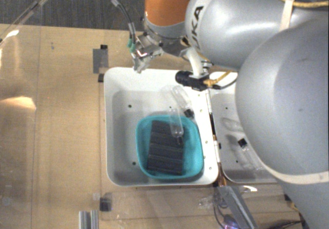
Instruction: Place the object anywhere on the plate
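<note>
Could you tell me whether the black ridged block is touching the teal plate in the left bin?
Touching. The camera view shows the black ridged block lying flat inside the teal plate, its whole outline within the plate's rim and no gap beneath it.

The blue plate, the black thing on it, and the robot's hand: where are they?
Blue plate [194, 143]: camera view, on its bare right rim.
Black thing [164, 148]: camera view, on the middle of its ribbed top.
Hand [139, 64]: camera view, at its tips, over the bin's back edge.

The arm [267, 69] covers most of the right bin [234, 166] — and runs off the top and right edges.
</note>
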